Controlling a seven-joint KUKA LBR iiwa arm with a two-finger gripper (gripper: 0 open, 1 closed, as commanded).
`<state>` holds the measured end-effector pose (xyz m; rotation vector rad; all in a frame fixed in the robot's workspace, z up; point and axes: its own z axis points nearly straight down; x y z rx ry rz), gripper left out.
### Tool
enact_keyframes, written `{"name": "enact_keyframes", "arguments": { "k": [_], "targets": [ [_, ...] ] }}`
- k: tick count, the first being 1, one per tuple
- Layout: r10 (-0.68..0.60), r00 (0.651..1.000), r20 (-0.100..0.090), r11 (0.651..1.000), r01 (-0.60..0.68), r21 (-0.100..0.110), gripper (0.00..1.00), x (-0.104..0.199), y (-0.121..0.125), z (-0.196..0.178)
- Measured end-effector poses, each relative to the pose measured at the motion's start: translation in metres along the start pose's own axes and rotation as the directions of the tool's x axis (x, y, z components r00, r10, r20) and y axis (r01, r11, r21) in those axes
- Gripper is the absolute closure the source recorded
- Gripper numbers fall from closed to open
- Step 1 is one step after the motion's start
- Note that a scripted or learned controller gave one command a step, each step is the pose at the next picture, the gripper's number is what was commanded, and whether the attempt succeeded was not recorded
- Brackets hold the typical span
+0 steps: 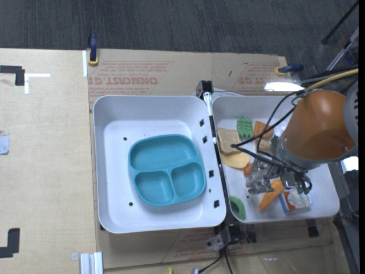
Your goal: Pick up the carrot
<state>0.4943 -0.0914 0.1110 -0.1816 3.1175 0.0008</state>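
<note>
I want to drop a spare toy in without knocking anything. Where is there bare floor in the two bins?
Left bin: a bare white margin all around the blue tray, widest along its near and left walls. Right bin: crowded. Bread, carrot and other toys lie packed under the arm and tool; the patch beside the green piece is small.

1. A dark grey carpeted floor (171,13) is seen across the top; its surface is finely ribbed.
2. A pale wooden bench top (43,170) is shown at left; black brackets (12,75) are fixed near its left edge.
3. A brown cardboard sheet (142,76) with reversed red print is laid on the bench; it is held by blue clamps (92,45) at its upper corners.
</note>
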Motion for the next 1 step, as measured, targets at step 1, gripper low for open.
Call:
{"name": "enact_keyframes", "arguments": {
  "k": [1],
  "targets": [
    [-0.292, 0.956, -0.014, 0.956, 0.292, -0.006, 1.00, 0.0074, -0.0112, 0.0189]
  ]
}}
